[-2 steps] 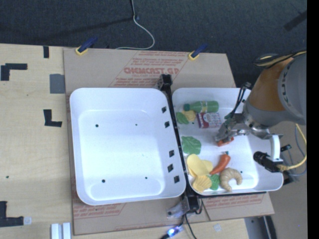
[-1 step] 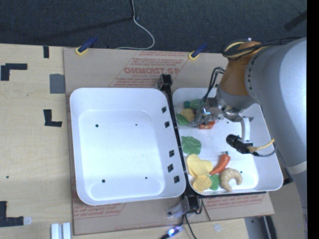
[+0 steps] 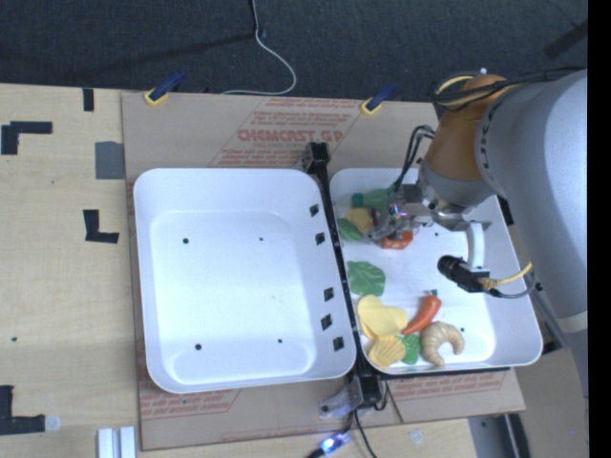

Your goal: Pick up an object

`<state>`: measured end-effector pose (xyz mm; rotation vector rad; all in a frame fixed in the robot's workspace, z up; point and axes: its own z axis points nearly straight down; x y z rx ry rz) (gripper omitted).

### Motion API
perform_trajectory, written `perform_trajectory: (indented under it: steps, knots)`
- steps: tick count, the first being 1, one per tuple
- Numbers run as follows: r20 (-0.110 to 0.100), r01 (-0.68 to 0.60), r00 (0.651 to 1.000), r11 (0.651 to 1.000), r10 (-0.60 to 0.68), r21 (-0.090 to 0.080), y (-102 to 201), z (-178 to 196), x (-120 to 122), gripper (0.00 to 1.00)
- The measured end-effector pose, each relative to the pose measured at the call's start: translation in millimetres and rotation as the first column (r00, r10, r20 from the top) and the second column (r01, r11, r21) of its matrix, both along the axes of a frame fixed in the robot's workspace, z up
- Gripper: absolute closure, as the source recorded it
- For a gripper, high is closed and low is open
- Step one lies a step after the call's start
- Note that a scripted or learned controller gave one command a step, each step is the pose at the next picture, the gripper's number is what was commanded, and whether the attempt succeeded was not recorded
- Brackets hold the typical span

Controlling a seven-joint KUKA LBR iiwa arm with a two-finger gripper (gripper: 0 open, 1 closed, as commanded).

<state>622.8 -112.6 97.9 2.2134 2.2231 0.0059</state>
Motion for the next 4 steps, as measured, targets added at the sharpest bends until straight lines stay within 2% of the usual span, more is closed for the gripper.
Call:
perform_trajectory:
  steps: [2, 3, 4]
  knots:
    - [-0.003, -0.002, 1.0, 1.0, 0.002, -0.001, 0.7, 18.5, -0.4, 1.0]
    - [0.006, 0.004, 1.0, 1.0, -0.004, 0.003, -21.9, -8.6, -12.5, 1.0]
    - [0.001, 0.003, 1.0, 1.0, -0.003, -0.001, -30.7, 69.0, 1.7, 1.0]
